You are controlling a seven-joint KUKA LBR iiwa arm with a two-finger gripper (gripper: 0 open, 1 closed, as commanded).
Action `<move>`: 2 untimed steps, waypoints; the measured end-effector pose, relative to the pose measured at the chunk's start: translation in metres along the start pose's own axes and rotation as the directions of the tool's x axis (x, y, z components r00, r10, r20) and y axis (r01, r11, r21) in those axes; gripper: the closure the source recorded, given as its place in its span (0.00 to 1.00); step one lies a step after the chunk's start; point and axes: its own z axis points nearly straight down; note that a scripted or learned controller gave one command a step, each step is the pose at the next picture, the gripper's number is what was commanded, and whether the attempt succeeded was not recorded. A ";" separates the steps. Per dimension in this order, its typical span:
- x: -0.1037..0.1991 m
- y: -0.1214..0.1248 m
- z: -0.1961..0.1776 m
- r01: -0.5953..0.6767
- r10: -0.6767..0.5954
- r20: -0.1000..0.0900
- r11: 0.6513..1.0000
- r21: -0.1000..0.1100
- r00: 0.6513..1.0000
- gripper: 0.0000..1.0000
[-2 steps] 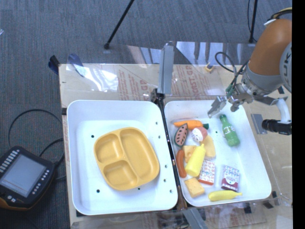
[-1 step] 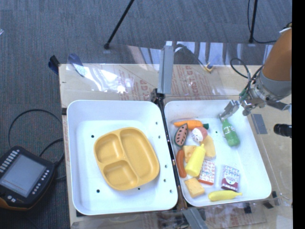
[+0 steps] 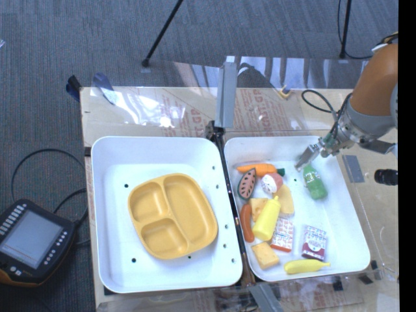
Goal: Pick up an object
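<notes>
Off the bench, lower left: a teach pendant (image 3: 29, 240) on grey carpet, black cable looping up behind it. Tripod legs (image 3: 166, 26) crossing the carpet above the bench. Grey upright post (image 3: 227, 96) at the far edge between the two bins. Clear plastic sheet (image 3: 146, 106) over cardboard behind the left bin.

Left bin (image 3: 110, 155): one yellow three-compartment tray (image 3: 172, 215), lying flat, roughly centred, compartments bare.

Right bin (image 3: 348, 223): toy food crowded toward the left and near side. Carrot (image 3: 257, 169) at the far end, a dark-seeded slice (image 3: 246, 184) just below it, a red-and-white round piece (image 3: 271, 184) beside that. Yellow bottle (image 3: 267, 218) lying tilted across a pale cheese wedge (image 3: 283, 199). Sausage (image 3: 247, 222) along the left wall. Two small red-and-white cartons (image 3: 283, 234) (image 3: 314, 242) side by side, slightly apart. Yellow block (image 3: 264, 255) and banana (image 3: 306, 266) near the front wall. Green bottle (image 3: 314, 182) lying alone, well apart from the cluster, toward the right.

Gripper (image 3: 314, 151) over the far right part of the right bin, arm entering from the right. Fingers (image 3: 305, 156) pointing down-left, tips just above and beside the green bottle's cap end. Nothing seen between them; amount of opening too small to make out, cannot tell. Contact with the bottle also unclear.
</notes>
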 end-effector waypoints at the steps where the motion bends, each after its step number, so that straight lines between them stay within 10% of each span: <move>1: 0.002 -0.001 0.074 -0.055 0.055 -0.003 0.998 0.004 0.998 0.00; 2: -0.003 0.001 -0.002 -0.022 0.022 0.007 1.000 -0.009 1.000 0.00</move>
